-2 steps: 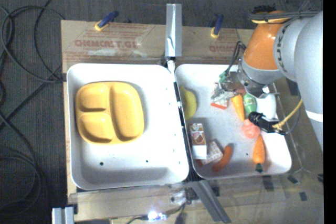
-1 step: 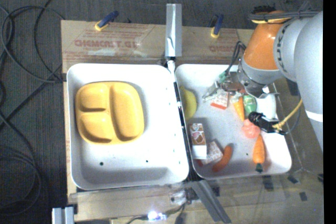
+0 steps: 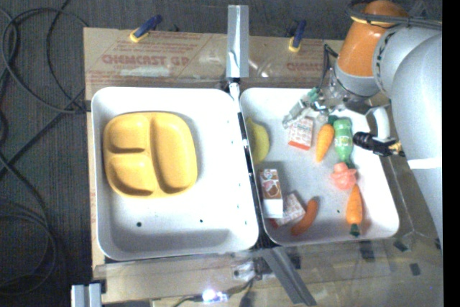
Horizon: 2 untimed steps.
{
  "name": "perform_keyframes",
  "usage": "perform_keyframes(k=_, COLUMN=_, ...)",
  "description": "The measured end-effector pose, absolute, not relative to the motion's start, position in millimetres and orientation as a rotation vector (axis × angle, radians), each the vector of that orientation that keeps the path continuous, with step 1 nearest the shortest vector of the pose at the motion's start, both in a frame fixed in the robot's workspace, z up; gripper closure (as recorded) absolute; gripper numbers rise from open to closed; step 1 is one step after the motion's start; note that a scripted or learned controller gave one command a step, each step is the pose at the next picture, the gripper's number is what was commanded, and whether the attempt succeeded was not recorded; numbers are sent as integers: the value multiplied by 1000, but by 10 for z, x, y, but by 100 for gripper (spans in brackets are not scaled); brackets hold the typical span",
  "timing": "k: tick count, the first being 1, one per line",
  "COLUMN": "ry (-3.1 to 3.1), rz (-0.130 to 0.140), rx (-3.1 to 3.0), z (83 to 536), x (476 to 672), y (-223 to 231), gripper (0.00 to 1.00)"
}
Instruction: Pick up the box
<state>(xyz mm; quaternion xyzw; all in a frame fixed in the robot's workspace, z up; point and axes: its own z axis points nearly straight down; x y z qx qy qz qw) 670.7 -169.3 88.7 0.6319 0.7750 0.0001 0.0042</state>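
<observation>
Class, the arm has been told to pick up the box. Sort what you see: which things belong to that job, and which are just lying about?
Belongs to the job:
small white and red carton box
two-finger gripper, above that box in the right white bin

Just lying about:
yellow divided plastic tray
orange toy carrot
green toy bottle
brown and white carton
red toy sausage

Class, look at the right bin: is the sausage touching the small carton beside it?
Touching. In the camera view the sausage's upper end lies against the small carton's right edge, with no strip of white bin floor showing between them.
</observation>
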Motion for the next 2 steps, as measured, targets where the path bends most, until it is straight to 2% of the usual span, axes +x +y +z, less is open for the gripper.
perform_keyframes(k=1, ry=2425, rz=-2, rx=1974, z=999, x=6721, y=-1691, gripper=100)
perform_keyframes(k=2, ry=2425, rz=-3, rx=1974, z=998, x=6720, y=-1693, gripper=0)
